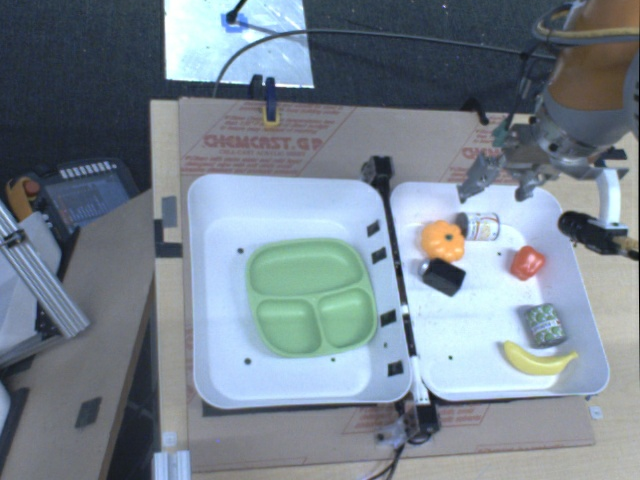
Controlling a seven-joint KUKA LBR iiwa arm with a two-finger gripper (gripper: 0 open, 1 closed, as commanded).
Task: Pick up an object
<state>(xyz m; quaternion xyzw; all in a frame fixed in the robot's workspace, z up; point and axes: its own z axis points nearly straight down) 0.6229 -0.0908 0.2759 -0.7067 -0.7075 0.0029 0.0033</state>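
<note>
The left bin (215, 218) holds a green divided tray (305, 296). In the right bin (580, 298), left to right: black block (442, 276), orange pumpkin (441, 240) touching it, small jar (481, 227) just beside the pumpkin, red pepper (527, 262), banana (538, 359), green can (542, 325). The gripper (504, 176) hovers above the jar, fingers spread, holding nothing. Risk: a descent here may strike the jar's rounded side and roll it, or foul the adjacent pumpkin.
</note>
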